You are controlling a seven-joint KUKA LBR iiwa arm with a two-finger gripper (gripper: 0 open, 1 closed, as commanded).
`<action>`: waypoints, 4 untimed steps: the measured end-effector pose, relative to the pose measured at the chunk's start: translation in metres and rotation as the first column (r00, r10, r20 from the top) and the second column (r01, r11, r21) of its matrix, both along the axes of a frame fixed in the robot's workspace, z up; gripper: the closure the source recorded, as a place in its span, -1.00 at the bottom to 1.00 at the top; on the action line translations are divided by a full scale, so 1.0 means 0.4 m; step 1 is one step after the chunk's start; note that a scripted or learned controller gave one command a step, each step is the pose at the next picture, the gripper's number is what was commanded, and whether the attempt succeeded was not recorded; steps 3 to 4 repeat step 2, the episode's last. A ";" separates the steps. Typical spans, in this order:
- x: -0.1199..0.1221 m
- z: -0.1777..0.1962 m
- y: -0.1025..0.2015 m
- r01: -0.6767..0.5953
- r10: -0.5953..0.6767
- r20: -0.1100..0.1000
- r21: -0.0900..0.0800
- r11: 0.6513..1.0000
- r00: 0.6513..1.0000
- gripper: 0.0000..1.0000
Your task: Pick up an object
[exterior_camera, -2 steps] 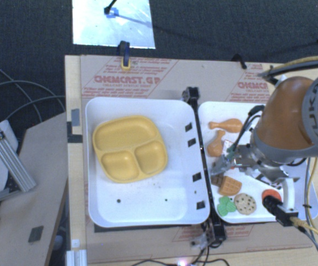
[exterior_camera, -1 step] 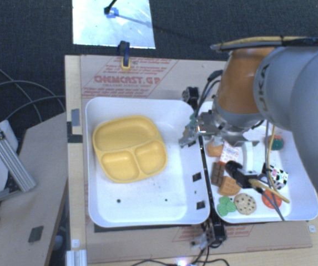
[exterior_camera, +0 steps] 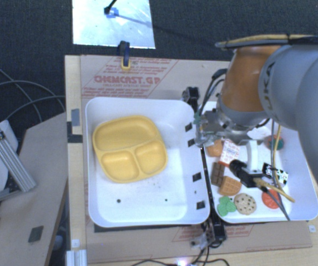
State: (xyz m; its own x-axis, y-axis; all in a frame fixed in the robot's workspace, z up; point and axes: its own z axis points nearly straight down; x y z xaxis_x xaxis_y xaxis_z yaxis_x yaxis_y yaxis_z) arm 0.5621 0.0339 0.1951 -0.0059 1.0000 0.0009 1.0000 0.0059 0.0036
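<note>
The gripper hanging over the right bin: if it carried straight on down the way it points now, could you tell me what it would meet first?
Probably the orange-and-white packet lying just under the gripper, near the right bin's left wall. Depth is hard to judge from this slanted view, so it might instead land on bare bin floor beside it.

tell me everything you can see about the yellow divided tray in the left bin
The yellow tray looks like moulded plastic with rounded corners, split into one long compartment at the far side and two smaller ones nearer the camera. It lies flat and upright, turned slightly askew, on the floor of the left white bin, toward its far left part. Nothing rests in it, and the arm is well away from it.
</note>
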 end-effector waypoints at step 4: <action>-0.194 -0.153 0.329 -0.005 0.005 -0.009 0.003 1.000 1.000 1.00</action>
